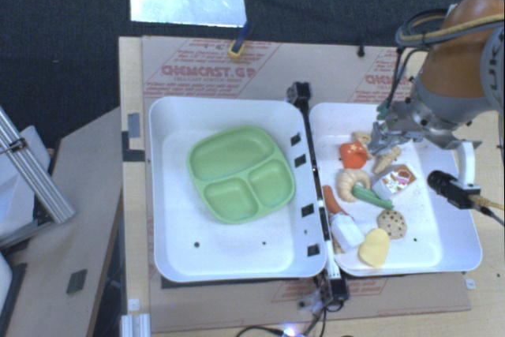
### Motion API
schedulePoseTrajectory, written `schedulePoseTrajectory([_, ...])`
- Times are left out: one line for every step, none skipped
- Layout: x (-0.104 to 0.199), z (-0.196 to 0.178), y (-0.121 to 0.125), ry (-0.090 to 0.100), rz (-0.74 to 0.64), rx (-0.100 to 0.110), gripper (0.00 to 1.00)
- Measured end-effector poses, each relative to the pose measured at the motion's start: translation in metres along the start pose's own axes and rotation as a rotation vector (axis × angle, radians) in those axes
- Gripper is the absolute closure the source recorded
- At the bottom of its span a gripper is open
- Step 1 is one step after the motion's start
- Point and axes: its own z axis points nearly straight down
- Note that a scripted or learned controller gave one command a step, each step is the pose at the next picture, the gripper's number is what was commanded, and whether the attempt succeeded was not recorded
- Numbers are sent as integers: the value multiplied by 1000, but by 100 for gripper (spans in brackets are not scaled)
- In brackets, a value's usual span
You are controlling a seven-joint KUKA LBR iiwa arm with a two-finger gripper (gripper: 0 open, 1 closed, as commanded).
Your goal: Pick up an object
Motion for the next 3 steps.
schedulePoseTrajectory([4,-5,-8,1,-1,2,100])
schedulePoseTrajectory([8,6,0,0,-3,2,100])
schedulePoseTrajectory([5,-5,-11,1,0,2,100])
